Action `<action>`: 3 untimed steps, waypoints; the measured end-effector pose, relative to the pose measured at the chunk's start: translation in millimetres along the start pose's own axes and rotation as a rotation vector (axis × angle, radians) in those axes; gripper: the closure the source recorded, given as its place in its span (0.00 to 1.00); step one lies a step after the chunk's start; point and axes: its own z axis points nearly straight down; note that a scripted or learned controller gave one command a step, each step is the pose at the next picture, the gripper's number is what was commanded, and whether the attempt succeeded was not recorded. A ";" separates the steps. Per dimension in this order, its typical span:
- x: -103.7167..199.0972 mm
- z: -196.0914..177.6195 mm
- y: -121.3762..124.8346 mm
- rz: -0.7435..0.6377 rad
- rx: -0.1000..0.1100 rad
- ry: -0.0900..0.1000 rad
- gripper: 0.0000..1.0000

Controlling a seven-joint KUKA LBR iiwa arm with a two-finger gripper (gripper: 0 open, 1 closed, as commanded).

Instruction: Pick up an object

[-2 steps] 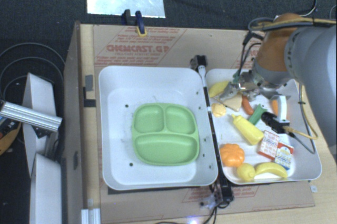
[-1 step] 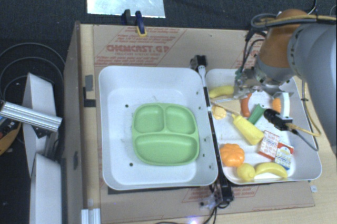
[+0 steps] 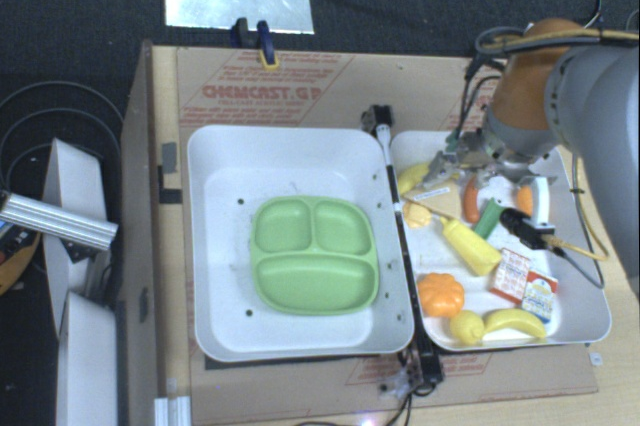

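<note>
The arm (image 3: 585, 99) reached in from the right and ended at the gripper (image 3: 443, 170), which hung low over the rear left part of the right bin (image 3: 598, 312). Whether the gripper was spread or pressed together could not be told, and nothing could be seen caught in it. All the loose toys lay in that bin. A yellow piece (image 3: 410, 179) sat just left of the gripper by the bin's left wall, with a paler yellow piece (image 3: 418, 214) in front of it. An orange piece (image 3: 470, 202) lay just beside the gripper on its near side, and a green piece (image 3: 488, 217) rested next to that. A yellow squeeze bottle (image 3: 470, 245) lay slantwise in the middle of the bin, and a red and white carton (image 3: 522, 278) lay to its right. Along the front were an orange pumpkin-like toy (image 3: 441, 294), a lemon (image 3: 466, 327) and a banana (image 3: 515, 322), close together. The left bin (image 3: 200, 214), side by side with the right one, held a green divided plate (image 3: 315, 254) lying flat, well apart from the gripper.
</note>
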 end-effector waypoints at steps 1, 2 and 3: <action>-0.1 -11.3 1.3 0.000 -0.003 0.000 1.00; 0.0 -10.7 1.0 -0.001 -0.002 0.000 0.00; -15.7 10.6 -14.3 0.001 -0.002 0.006 0.00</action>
